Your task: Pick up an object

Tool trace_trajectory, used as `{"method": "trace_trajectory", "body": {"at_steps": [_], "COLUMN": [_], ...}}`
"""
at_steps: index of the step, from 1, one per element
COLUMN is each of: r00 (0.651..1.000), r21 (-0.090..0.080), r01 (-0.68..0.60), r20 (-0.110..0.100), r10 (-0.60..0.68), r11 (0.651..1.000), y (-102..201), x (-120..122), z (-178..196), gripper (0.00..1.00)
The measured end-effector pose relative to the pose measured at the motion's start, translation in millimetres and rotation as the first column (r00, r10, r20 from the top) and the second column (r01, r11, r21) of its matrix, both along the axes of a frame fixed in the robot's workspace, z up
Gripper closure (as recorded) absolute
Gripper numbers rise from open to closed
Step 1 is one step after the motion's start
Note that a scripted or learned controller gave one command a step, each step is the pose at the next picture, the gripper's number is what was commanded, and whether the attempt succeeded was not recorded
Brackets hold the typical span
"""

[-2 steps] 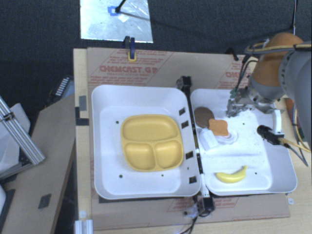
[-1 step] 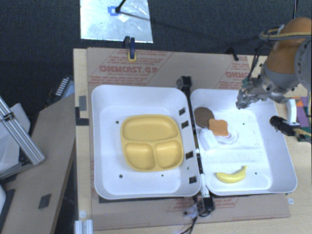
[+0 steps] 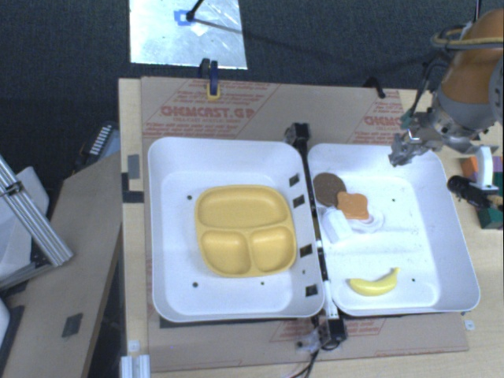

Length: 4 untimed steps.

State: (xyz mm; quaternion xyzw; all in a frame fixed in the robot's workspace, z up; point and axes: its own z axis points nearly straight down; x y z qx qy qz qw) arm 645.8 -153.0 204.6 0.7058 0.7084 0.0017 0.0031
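Observation:
The right bin holds a brown round disc, an orange toast-shaped piece, a white object beside it, and a yellow banana near the front. My gripper hangs over the bin's back right corner, well apart from all of them, with nothing seen between its fingers. The left bin holds a yellow divided plate.
A black divider runs between the two bins. Cardboard sheeting lies under them. A blue-and-yellow clamp stands at the back. Small coloured items sit off the right bin's right side.

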Motion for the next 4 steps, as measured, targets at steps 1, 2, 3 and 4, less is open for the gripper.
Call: {"method": "trace_trajectory", "body": {"at_steps": [1, 2, 3, 4], "r00": [1.0, 1.0, 1.0, 1.0], "r21": [0.004, 0.004, 0.005, 0.004], "r01": [-0.005, -0.005, -0.006, -0.006], "r20": [-0.004, -0.005, -0.005, -0.007], "r10": [0.005, 0.005, 0.006, 0.006], "r11": [1.0, 1.0, 1.0, 1.0], "y": [46.6, 95.4, 150.4, 198.1], "x": [-1.9, -10.9, -24.6, -32.2], "z": [4.8, -1.7, 13.1, 7.9], "gripper": [1.0, 1.0, 1.0, 1.0]}}
